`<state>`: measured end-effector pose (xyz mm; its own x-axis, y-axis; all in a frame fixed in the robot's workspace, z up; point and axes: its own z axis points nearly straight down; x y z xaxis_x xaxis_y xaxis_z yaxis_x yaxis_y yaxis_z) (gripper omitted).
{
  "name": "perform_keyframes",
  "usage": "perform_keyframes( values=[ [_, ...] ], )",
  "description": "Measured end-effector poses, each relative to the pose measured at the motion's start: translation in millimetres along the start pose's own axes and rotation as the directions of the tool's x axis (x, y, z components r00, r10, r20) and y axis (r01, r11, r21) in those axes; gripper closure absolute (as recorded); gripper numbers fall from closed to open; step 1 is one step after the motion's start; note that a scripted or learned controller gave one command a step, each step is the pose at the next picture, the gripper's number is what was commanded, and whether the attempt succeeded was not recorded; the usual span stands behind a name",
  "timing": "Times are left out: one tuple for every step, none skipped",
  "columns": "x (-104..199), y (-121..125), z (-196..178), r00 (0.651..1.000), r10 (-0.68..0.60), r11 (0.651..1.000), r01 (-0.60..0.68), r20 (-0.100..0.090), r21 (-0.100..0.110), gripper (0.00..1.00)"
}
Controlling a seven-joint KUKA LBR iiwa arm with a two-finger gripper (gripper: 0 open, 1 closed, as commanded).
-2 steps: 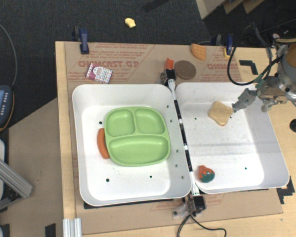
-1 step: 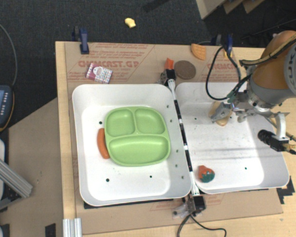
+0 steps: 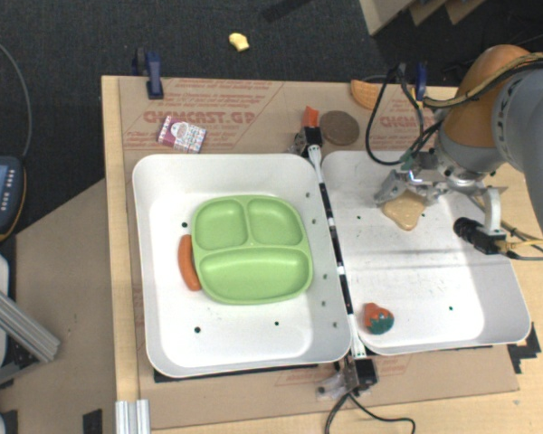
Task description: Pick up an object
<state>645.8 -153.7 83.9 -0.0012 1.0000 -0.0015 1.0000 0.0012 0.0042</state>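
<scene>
Camera view has the claw down in the right bin, touching a tan lump, can't tell whether it's gripping.

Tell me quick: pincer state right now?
Pincer: cannot be told; it sits right over the tan object in the right bin.

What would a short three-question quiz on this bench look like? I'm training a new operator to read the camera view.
1. True or false: the green divided plate lies in the left bin.
2. Which item lies against the plate's left edge? A) the orange carrot-like piece B) a blue cup C) a spoon
3. In the right bin, what sits directly under the gripper?

Key: 1 true; 2 A; 3 the tan object.
</scene>
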Motion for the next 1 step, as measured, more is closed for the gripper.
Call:
perform_keyframes(
  values=[
    [-0.7,1.6,-16.0,1.000,-0.001,1.000,0.001,0.003,-0.009,1.00]
  ],
)
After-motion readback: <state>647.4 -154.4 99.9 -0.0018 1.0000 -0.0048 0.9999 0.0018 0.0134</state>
